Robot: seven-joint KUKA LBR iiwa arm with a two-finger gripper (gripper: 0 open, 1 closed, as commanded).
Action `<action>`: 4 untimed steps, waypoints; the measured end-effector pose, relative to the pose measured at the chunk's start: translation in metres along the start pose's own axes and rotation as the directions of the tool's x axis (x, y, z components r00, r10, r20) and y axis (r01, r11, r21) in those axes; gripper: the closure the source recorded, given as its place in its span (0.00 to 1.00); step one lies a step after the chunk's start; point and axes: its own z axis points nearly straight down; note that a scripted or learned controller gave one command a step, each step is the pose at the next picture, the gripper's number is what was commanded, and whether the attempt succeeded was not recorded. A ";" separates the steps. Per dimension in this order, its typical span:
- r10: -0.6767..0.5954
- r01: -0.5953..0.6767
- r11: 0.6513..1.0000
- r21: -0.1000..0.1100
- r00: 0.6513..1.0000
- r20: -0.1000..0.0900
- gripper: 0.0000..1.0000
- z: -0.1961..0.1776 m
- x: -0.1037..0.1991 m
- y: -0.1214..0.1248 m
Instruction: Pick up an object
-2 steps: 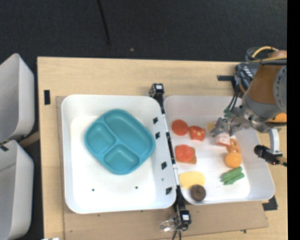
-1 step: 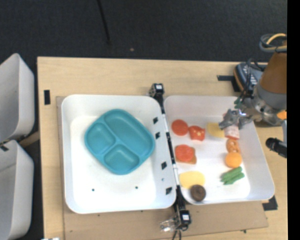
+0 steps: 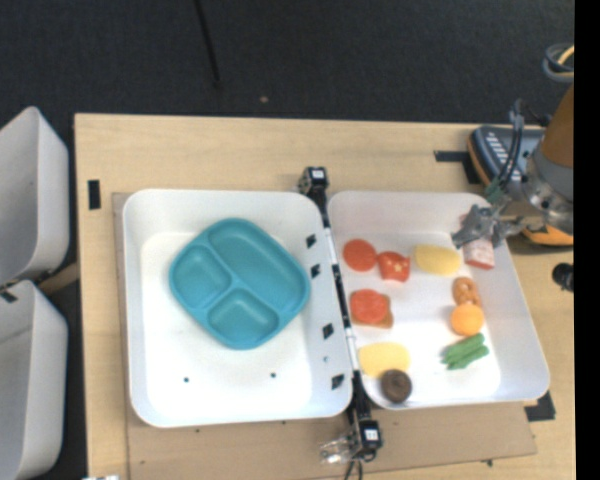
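Note:
The right bin [image 3: 515, 368] holds several toy foods: a round orange-red piece [image 3: 359, 255], a red piece [image 3: 393, 266], a yellow piece [image 3: 438, 260], a red-orange chunk [image 3: 371, 308], a small brown-orange piece [image 3: 465, 290], an orange ball [image 3: 467, 319], a green piece [image 3: 465, 352], a second yellow piece [image 3: 383, 357] and a dark brown ring [image 3: 395, 385]. My gripper [image 3: 476, 232] hangs over the bin's far right corner. A red and white piece [image 3: 481, 256] sits right under its tip; whether it is gripped is unclear.
The left bin [image 3: 140, 368] carries a teal divided plate [image 3: 240, 281]. A black-clipped divider [image 3: 332, 298] separates the bins. A blue and orange object [image 3: 495, 153] lies on the bench behind the right bin. White chairs [image 3: 20, 208] stand at the left.

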 end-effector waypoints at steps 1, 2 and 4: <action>-0.001 0.001 1.000 0.003 1.000 -0.001 1.00 -0.023 -0.001 0.001; -0.004 0.004 1.000 0.005 1.000 -0.002 1.00 -0.012 0.046 0.020; -0.005 0.005 1.000 0.004 1.000 -0.003 1.00 -0.027 0.134 0.064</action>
